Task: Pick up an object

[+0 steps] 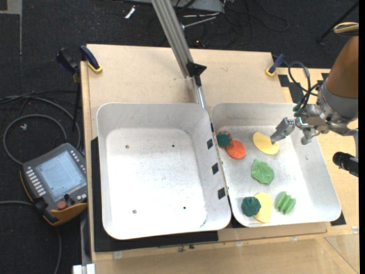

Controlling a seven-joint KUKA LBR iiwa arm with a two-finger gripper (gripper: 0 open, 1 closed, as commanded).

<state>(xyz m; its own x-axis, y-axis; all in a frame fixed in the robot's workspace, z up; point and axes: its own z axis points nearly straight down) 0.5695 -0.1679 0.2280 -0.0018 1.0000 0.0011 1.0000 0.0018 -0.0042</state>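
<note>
Hand (293, 131) over right bin (325, 178), fingers spread open, gripping nothing. Yellow disc (264, 143) just beside left fingertip, at 8 o'clock from hand. Bin wall near, at 3 o'clock. 6 items in bin: 2 yellow, 3 green, 1 orange-and-green (231, 145). Left bin (151, 170) bare.

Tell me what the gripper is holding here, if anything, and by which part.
It cannot be told. The gripper sits at the upper edge of the yellow piece in the right bin, but no grip is visible.
</note>
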